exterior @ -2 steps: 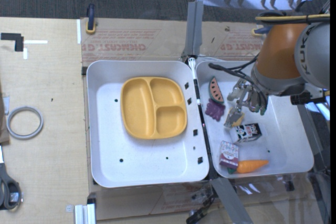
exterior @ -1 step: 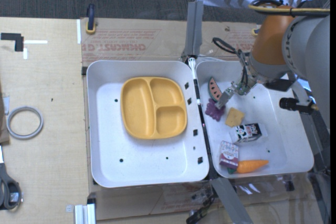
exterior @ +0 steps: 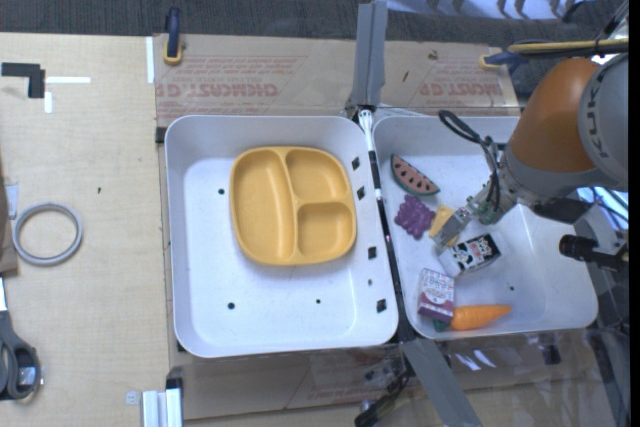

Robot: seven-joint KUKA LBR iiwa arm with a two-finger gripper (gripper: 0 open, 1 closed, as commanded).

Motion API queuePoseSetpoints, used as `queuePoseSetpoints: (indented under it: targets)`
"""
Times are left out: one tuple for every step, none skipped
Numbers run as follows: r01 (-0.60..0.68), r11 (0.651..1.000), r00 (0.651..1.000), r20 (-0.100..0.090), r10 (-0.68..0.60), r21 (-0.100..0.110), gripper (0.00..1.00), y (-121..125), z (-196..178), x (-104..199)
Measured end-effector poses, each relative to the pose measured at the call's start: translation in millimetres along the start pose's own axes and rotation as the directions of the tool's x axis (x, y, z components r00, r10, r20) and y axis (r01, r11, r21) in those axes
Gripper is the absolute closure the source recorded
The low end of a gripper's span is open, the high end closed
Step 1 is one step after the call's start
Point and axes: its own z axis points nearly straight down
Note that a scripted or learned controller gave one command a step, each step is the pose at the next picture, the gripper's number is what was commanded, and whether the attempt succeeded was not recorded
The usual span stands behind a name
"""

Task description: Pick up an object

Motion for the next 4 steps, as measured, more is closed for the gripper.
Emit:
queuePoseSetpoints:
  targets:
    - [0.002,1.0,1.0,0.01,-0.002,-0.006,1.0,2,-14,-3]
    - [0.002,1.0,1.0,0.003,-0.002,-0.001,0.0,1,-10,-1]
    - [-0.039,0.999,0.999,0.0,0.039,0.0,0.0,-13,0,-12]
    - [-0.119,0.993,0.993,0.001,0.119,-0.002,0.0,-49,-19,-35]
